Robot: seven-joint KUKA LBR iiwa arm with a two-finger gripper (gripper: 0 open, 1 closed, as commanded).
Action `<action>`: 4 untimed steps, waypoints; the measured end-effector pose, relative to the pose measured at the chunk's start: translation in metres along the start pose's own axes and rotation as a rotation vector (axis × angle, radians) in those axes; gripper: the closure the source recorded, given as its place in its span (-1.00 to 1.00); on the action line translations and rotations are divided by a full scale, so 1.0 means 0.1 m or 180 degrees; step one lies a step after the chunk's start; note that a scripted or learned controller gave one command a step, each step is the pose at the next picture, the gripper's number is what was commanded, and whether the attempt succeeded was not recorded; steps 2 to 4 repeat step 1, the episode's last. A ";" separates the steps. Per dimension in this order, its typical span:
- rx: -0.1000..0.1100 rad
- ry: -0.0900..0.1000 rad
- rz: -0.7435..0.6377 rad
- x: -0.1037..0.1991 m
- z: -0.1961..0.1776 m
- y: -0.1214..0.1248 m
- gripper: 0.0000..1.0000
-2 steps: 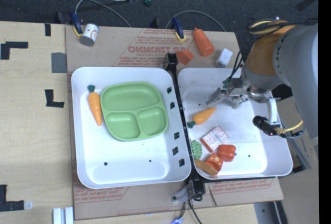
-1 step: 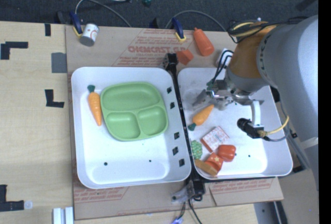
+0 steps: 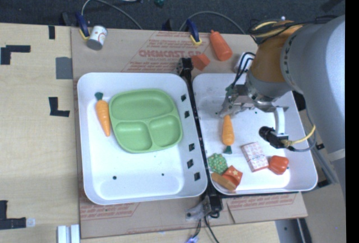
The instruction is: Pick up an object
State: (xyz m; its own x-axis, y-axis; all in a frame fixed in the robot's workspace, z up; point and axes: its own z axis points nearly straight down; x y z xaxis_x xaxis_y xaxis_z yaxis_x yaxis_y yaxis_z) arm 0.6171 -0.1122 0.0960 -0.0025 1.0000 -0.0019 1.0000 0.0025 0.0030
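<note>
Hand (image 3: 231, 106) of the grey arm (image 3: 314, 62) hangs low over the upper left part of the right bin, its thin fingers (image 3: 225, 109) pointing down just above the top of an orange toy carrot (image 3: 227, 130); nothing sits between them, and whether they are spread or closed I cannot tell.

Largest is the brown cardboard-covered desk (image 3: 151, 54), bearing two shallow white plastic bins side by side. In the left white bin (image 3: 90, 169) lies a pale green three-compartment plate (image 3: 146, 120), and just beside the plate's left edge, a second orange toy carrot with a green top (image 3: 102, 113), lying lengthwise.

The right white bin (image 3: 303, 177) holds the rest — the carrot under the hand, near the bin's middle left; a pink and white patterned flat packet (image 3: 254, 156) to its lower right; a red-orange toy pepper (image 3: 278, 164) just right of the packet; a green leafy toy piece (image 3: 217, 163) at the lower left; and a brown and orange bun-like toy (image 3: 229, 178) touching it from below.

Beyond the bins, on the cardboard, rests a large orange carrot-shaped toy (image 3: 220, 46), tilted, and far to the left a small white can (image 3: 97, 36) on its side.
</note>
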 end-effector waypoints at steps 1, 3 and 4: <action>0.0005 0.0009 -0.0003 0.64 -0.89 -0.19 1.00; 0.0005 0.0009 -0.0003 0.64 -0.89 -0.19 1.00; 0.0005 0.0009 -0.0003 0.64 -0.89 -0.19 1.00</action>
